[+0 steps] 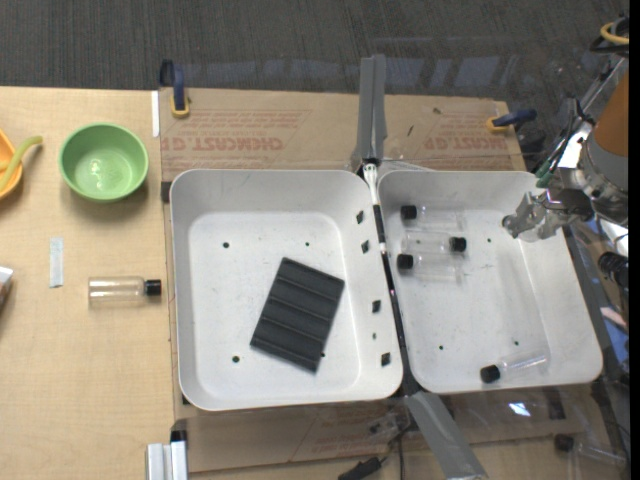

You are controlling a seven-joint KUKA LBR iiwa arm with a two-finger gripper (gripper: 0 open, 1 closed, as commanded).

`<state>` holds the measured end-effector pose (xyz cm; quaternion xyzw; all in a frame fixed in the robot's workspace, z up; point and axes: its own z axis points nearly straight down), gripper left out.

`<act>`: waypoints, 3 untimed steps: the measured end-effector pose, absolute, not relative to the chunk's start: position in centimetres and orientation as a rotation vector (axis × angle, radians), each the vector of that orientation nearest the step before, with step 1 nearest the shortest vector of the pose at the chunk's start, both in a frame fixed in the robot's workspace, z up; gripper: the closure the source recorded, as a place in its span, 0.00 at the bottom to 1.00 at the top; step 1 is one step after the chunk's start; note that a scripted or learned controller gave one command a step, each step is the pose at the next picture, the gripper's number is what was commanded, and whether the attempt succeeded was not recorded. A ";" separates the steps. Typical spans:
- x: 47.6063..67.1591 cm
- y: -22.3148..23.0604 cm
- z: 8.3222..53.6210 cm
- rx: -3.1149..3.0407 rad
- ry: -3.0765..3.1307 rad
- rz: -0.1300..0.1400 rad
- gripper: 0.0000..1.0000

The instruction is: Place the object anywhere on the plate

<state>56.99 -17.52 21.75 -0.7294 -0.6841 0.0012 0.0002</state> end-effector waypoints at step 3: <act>65.0 -13.7 36.8 -1.416 -2.807 0.001 1.00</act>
